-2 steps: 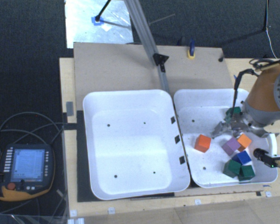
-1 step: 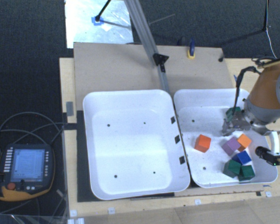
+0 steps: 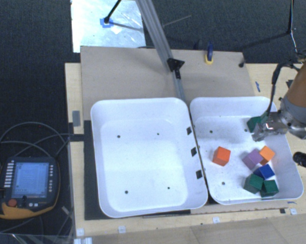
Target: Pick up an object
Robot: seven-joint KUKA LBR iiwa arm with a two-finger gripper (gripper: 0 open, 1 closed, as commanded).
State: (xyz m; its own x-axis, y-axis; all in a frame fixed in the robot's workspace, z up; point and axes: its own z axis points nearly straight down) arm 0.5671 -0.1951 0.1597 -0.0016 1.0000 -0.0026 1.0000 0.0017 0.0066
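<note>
My gripper point(image 3: 260, 132) hangs over the right part of the right bin point(image 3: 227, 107), reaching in from the right. A dark green cube point(image 3: 253, 123) shows right at the gripper's upper left edge, partly hidden by it; whether it is held cannot be made out. Below the gripper lies a cluster of cubes: a purple cube point(image 3: 253, 159), a small orange cube point(image 3: 267, 153), a blue cube point(image 3: 266, 171) and two green cubes point(image 3: 254, 182) point(image 3: 269, 188). A larger orange cube point(image 3: 221, 155) sits alone near the bin's middle.
The left bin point(image 3: 140, 107) stands beside the right one, with a ridge between them. A teach pendant point(image 3: 27, 186) with cables lies left of the bench. A slanted metal pole point(image 3: 157, 31) crosses the back.
</note>
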